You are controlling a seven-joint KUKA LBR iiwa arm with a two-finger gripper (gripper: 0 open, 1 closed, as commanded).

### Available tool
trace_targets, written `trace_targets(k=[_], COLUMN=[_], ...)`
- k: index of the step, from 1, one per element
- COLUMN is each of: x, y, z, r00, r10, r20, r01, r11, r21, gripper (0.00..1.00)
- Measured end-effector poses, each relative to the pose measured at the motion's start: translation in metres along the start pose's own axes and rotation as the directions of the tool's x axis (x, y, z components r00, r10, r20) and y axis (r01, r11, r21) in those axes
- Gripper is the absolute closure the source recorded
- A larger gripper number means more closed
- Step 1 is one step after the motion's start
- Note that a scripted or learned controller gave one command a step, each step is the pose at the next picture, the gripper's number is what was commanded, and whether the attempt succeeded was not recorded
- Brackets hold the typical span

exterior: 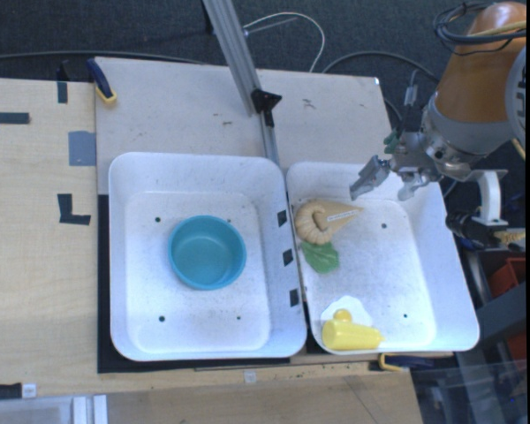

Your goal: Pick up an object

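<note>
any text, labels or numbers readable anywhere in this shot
None can be read.
The blue bowl, the tan croissant-like toy, the green piece and the yellow toy bear no print.
The dark tape marks on the wooden bench form no letters.

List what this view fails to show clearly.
- Gripper: in the camera view its fingers are small and blurred; nothing shows between them.
- Green piece: partly under the tan pastry, so its shape is unclear.
- Yellow toy: low against the right bin's front wall; too small to identify.
- Arm: cut off by the right edge.
</note>
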State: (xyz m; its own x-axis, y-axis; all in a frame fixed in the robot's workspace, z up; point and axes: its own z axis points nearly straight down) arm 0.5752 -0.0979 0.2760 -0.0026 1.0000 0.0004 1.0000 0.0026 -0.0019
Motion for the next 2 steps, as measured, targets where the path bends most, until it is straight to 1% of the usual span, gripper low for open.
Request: trace_targets(k=[1, 2], x=[0.0, 0.001], y=[0.0, 0.001], z=[0.0, 0.064], r00=[1.0, 1.0], r10=[0.0, 0.001], r20=[0.0, 0.0], r01=[0.0, -0.001], r11=[1.0, 1.0], r21=[0.0, 0.007], gripper=[0.0, 0.0])
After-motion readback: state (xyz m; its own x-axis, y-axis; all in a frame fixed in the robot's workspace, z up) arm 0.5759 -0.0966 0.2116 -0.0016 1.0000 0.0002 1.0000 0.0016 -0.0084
